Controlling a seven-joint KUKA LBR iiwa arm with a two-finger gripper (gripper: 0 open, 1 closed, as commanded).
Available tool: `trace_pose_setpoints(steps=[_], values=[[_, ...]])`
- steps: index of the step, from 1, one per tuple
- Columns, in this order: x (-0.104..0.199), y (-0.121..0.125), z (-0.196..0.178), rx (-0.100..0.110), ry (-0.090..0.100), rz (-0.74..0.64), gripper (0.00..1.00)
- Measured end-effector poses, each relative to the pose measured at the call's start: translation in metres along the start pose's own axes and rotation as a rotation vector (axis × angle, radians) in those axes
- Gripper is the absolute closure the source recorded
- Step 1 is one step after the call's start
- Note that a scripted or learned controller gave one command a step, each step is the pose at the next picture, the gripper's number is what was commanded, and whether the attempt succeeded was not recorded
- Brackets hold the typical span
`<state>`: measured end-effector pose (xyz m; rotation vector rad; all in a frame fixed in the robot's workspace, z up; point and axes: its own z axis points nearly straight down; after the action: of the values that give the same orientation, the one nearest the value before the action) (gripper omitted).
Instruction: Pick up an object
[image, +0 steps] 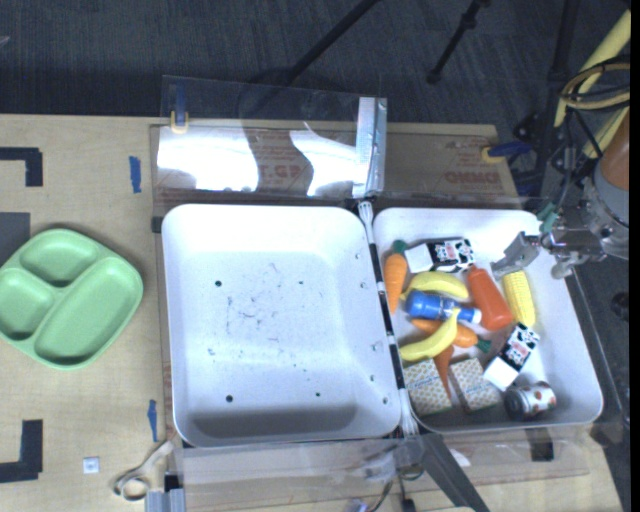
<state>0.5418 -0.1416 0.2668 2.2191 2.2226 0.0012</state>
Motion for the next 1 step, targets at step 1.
trace_pose_setpoints(steps=[1], values=[[-0.0651,0.0027,0.0888,0.002,0.002,0.236,0.00]])
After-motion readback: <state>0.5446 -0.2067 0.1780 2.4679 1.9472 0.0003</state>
